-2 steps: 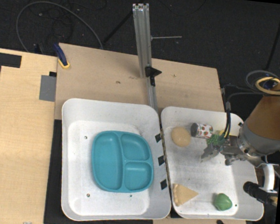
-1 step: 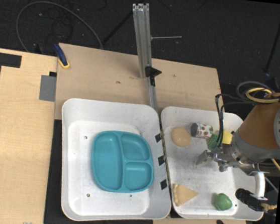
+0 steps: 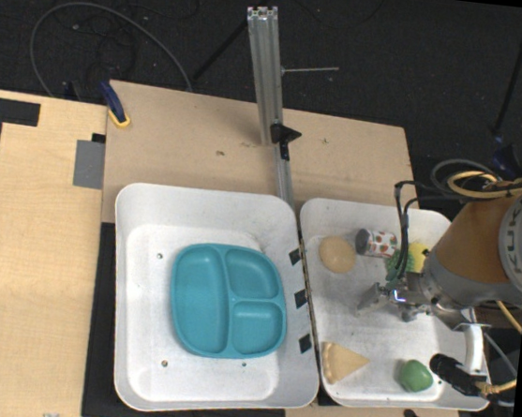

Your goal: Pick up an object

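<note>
The right bin holds a tan round lump at its far left, a small can lying beside it, a yellow-green thing partly hidden by the arm, a tan wedge at the near left and a green lump at the near right. My gripper hangs low over the middle of this bin, to the right of the tan lump and just near of the yellow-green thing. Nothing shows held in it.
The left bin bears a teal divided plate. A metal post rises behind the two bins. The arm's grey and orange body covers the right bin's far right corner.
</note>
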`<state>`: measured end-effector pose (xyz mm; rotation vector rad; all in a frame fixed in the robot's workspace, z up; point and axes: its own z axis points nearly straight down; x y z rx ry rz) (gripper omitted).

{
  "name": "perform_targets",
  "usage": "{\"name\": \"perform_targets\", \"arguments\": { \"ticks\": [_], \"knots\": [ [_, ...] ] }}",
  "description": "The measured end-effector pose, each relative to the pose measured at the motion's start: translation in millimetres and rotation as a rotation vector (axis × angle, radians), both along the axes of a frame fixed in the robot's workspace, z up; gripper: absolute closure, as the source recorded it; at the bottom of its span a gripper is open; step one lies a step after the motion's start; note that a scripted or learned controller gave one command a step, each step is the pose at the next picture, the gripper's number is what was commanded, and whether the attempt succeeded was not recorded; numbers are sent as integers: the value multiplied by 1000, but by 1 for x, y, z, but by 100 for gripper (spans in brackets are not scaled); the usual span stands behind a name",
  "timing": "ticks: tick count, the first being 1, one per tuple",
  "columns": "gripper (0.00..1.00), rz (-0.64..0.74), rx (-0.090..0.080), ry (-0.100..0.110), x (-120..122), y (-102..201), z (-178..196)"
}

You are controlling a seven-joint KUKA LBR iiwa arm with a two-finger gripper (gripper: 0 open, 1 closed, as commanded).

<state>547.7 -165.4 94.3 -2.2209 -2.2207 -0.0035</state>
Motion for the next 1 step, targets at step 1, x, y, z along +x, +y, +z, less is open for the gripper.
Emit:
{"name": "perform_targets", "arguments": {
  "ticks": [1],
  "knots": [
    [100,-1,6,-7,2,2,11]
  ]
}}
